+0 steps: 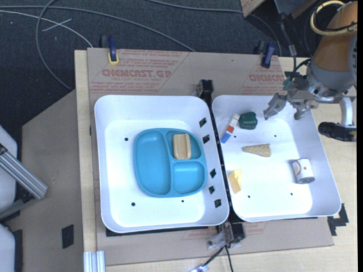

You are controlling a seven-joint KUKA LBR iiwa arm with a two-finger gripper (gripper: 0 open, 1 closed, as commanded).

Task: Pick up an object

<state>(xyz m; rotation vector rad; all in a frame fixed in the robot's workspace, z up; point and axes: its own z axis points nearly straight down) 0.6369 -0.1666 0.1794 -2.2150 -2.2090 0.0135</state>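
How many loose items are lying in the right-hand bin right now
5. A white tube at the left wall, a dark green piece beside it, a tan wedge mid-bin, a yellow block lower left, a small can at right. None seem hidden.

"CHEMCAST GP" on board

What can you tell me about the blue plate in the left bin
The blue plate is a rounded, divided tray, plastic by its look, with three sections: a large one on the left and two smaller ones on the right. It lies flat near the middle of the left bin. A tan bread-like piece rests in its upper right section; the other sections hold nothing.
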